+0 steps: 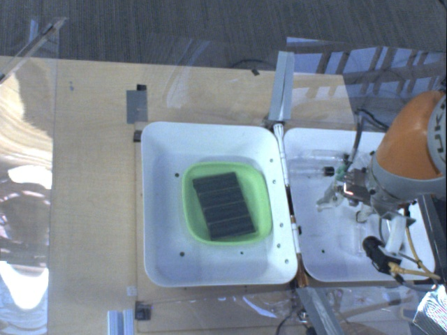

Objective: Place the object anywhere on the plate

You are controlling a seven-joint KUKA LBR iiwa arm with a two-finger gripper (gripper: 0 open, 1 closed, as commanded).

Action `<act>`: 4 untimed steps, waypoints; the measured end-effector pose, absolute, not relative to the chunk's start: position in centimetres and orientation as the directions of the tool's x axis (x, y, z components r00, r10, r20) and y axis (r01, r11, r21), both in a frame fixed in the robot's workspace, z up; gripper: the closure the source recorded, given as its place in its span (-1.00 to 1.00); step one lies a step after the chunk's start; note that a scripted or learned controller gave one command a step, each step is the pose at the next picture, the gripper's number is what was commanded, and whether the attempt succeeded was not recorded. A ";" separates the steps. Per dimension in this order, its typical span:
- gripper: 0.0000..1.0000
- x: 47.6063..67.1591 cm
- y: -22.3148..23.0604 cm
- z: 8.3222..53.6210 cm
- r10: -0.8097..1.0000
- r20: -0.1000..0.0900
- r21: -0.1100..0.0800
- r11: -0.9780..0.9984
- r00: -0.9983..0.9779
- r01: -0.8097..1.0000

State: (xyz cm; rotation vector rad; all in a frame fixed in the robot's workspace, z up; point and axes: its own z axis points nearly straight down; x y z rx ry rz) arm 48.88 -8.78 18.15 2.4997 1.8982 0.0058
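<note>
Ribbed dark slab (223,205) lies on rounded green plate (260,208), seemingly flat.

Two bins sit side by side on a bench (84,187). In the left bin (160,257), a plate (190,187) lies near the centre, with a block (223,206) resting on it at a slight tilt. The arm (412,152) reaches in from the right, over the right bin (314,257). A post (281,89) stands behind the seam between the bins.
</note>
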 end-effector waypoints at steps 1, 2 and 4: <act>-1.00 48.8 -12.8 20.5 0.963 0.000 0.005 -0.271 0.271 0.963; -1.00 48.9 -18.6 23.9 0.972 -0.001 0.008 -0.237 0.237 0.972; -1.00 49.2 -19.4 23.7 1.000 -0.002 0.007 -0.003 0.003 1.000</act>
